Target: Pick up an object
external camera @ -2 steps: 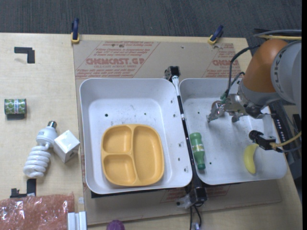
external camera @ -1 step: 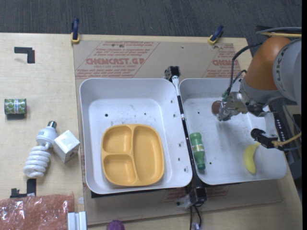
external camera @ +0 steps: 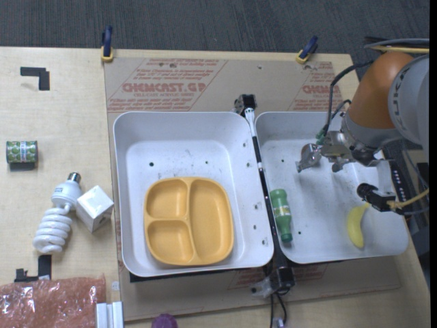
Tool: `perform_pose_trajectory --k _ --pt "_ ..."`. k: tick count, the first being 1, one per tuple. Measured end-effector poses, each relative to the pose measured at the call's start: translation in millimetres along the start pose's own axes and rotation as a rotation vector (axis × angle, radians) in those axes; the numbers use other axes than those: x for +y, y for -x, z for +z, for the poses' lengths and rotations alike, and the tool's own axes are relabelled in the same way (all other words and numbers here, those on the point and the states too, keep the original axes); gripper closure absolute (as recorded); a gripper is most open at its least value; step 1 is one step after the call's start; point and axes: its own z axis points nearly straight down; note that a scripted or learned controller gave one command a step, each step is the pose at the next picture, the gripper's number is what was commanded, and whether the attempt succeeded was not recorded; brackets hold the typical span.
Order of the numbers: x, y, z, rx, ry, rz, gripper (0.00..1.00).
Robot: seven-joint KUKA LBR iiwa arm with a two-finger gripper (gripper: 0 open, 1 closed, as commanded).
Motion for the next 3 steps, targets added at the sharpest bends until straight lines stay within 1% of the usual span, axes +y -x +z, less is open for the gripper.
perform_pose_trajectory --k 1,2,3 --pt "-70 -20 10 0.002 -0.002 -0.001 0.0" --pt "-69 -19 0 0.0 0.0 0.001 1.0" --pt "-5 46 10 0.0 -0.001 -0.003 1.0"
